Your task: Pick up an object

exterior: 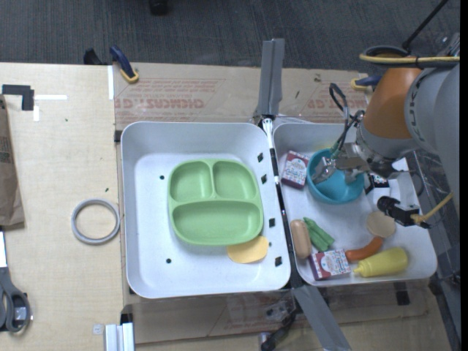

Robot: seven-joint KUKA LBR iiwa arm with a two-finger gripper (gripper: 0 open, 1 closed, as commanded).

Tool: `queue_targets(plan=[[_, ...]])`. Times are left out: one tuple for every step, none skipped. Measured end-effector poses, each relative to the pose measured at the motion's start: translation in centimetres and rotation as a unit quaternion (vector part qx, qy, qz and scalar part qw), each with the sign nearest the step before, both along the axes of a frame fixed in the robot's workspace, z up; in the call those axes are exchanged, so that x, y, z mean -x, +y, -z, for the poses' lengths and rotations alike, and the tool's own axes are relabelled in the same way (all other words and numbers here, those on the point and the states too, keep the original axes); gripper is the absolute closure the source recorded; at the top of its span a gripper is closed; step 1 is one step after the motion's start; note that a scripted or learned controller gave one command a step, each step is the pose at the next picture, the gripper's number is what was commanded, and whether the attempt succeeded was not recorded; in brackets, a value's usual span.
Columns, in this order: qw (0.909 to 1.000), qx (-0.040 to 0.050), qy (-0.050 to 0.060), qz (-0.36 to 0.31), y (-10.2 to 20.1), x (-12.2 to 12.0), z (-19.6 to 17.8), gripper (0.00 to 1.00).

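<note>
Where the grey arm with its orange band [391,101] reaches in from the right of the frame, the gripper [330,165] is seen low over the right white bin [424,265], at the left rim of a round blue plastic bowl [336,181]. Whether anything is held cannot be told, since the gripper's tip is small and partly blurred against the bowl.

Just left of the bowl, a small pink-and-white carton [295,169] is set near the bin's left wall. Below the bowl, toward the lower part of the bin, a tan sausage-shaped toy [299,238] lies beside a green toy vegetable [319,234]. A red-and-white printed packet [330,263] lies at the bin's lower edge, with an orange toy carrot [363,250] and a yellow squeeze bottle [381,262] lying on its side to the right of it. A round tan piece [380,224] is seen above the carrot.

In the left white bin [139,196], a light green divided plastic plate [216,201] with three compartments is laid, and a flat yellow piece [248,251] touches its lower edge.

On the table [51,159], at the left of the frame, a grey ring [95,220] is laid well apart from the bins.
</note>
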State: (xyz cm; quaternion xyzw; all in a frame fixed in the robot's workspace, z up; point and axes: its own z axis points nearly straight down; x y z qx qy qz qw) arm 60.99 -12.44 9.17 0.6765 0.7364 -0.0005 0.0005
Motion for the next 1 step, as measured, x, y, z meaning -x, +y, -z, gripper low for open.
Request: queue_targets(plan=[[1.0,-0.0009,0.001,-0.009,2.02,8.06,0.04,0.0]])
